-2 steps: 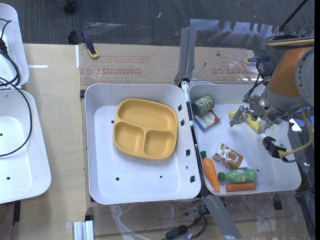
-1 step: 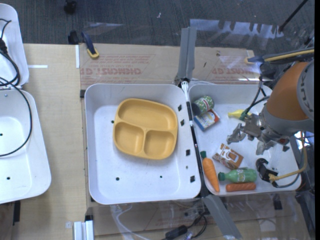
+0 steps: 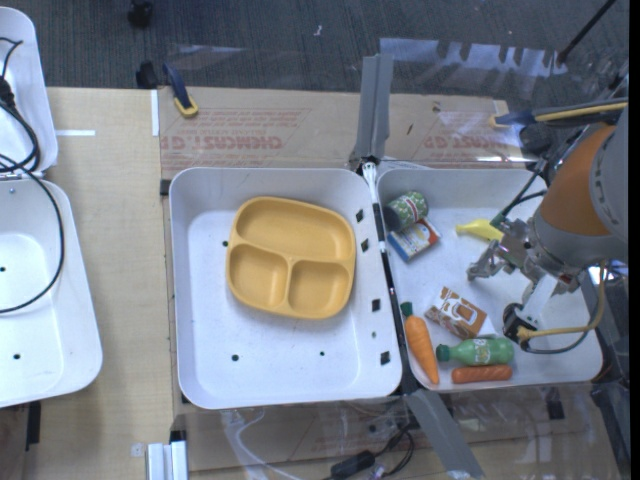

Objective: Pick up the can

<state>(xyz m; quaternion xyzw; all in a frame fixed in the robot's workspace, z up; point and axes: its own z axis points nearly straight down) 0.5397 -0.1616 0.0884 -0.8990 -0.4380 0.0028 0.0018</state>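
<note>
The can (image 3: 408,208) is green with a pale label and lies on its side near the back left corner of the right bin (image 3: 560,370). My gripper (image 3: 506,290) hangs over the middle right of that bin, well to the right of the can and nearer the front. Its fingers (image 3: 487,265) are spread open with nothing between them. The grey arm with its orange band (image 3: 583,193) comes in from the right edge.
Beside the can lies a small red and blue packet (image 3: 415,240), and a yellow banana (image 3: 480,230) is just behind the gripper. A brown carton (image 3: 457,314), a carrot (image 3: 421,349), a green bottle (image 3: 478,351) and an orange sausage-like item (image 3: 482,374) lie at the front. A yellow divided plate (image 3: 291,256) sits in the left bin (image 3: 200,368).
</note>
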